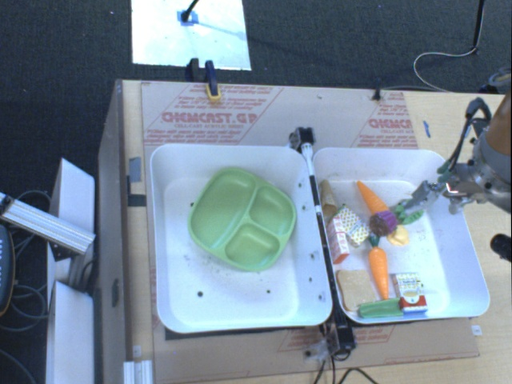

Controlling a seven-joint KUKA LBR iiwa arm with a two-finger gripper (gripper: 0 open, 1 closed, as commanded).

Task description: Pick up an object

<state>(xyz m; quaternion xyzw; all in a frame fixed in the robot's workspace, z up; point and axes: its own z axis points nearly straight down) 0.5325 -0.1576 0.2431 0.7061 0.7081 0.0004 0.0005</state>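
purple toy (383, 222) in right bin (472, 274), touching tip of jaws (410, 207); jaws' opening cannot tell.

**Around my workplace**

My bench (128, 238) is topped with a brown protective sheet (264, 114) printed in red lettering. A clamp with a yellow tip (211, 82) grips its far edge. Beyond it I see dark carpeted floor (56, 62), with a pale, shiny square panel (190, 22) lying on it and catching the light. A thin cable (448, 54) loops across the carpet at the far right. At the left, a ribbed metal rail (44, 224) crosses white boxy furniture (72, 294).
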